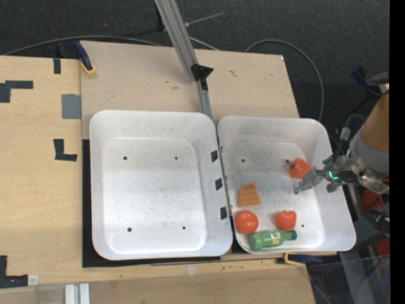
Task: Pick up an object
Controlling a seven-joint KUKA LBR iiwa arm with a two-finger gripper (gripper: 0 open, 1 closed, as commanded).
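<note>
The right bin [316, 132] holds several small objects. A small red object [299, 167] lies near its right wall. A tan waffle-like piece [249, 195] sits near the middle. A red ball-shaped object [247, 221] and a red pepper-like object [285, 219] lie toward the front. A green bottle [272, 237] lies on its side along the front wall. My gripper [311, 180] reaches in over the right wall, just below and right of the small red object. Nothing shows in its grip.
The left bin [152, 182] sits beside the right one, with a shared ridge between them. A slanted metal pole [180, 33] comes down from the top to the bins' back edge. Cables lie behind the bench.
</note>
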